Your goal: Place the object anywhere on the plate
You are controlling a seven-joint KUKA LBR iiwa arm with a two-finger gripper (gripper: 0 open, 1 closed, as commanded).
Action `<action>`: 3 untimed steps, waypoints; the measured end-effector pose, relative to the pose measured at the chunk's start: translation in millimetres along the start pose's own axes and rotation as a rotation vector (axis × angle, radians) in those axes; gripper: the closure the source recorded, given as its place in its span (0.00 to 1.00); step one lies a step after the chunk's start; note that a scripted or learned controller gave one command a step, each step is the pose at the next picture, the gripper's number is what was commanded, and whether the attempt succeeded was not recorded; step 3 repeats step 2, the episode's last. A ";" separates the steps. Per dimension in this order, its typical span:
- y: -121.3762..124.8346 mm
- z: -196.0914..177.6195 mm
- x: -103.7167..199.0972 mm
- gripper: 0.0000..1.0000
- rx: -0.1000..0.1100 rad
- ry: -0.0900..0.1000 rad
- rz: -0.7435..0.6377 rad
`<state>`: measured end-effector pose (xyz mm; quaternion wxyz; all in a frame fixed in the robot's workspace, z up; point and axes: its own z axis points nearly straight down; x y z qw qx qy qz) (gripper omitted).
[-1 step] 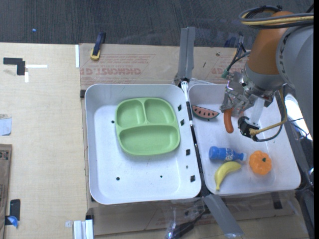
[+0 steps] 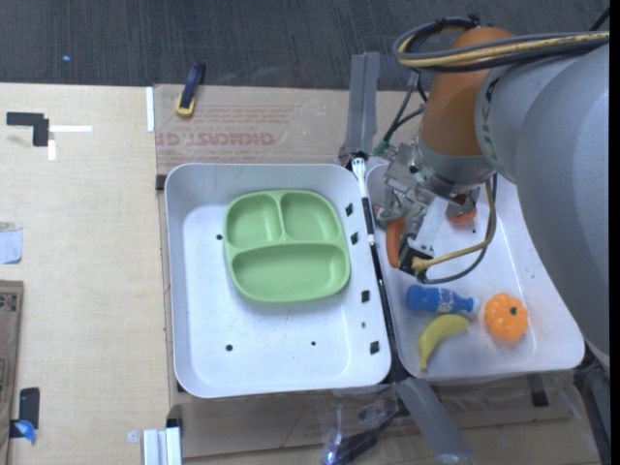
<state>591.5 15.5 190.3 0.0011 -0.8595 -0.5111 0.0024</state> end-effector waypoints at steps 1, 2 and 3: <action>-49.7 -0.1 56.7 1.00 0.000 -0.001 0.010; -49.6 -0.1 56.7 0.00 -0.001 -0.001 0.010; -49.6 -0.1 56.7 0.00 -0.001 -0.001 0.010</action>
